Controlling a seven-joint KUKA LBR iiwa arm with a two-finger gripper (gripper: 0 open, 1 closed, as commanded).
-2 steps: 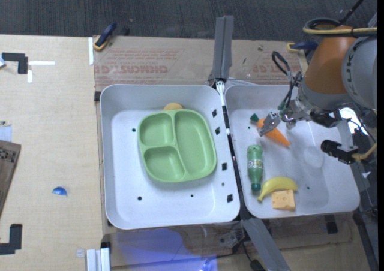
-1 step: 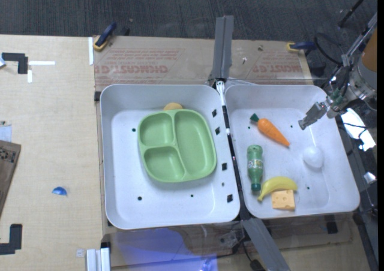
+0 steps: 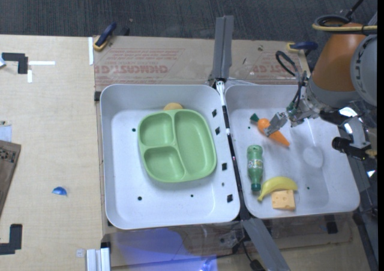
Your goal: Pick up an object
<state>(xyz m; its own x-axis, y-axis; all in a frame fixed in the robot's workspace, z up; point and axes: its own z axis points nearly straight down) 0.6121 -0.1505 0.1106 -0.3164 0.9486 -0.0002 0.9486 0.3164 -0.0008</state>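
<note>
Your jaws [image 3: 277, 125] hung low in the right bin [image 3: 324, 201], right at the carrot [image 3: 273, 133] near its back left, and from this slant I couldn't tell whether they were wide or narrow, or touching it at all. You needed them astride the carrot's thick middle, clear of the bottle [image 3: 255, 168] just beside it, before closing and lifting.
</note>
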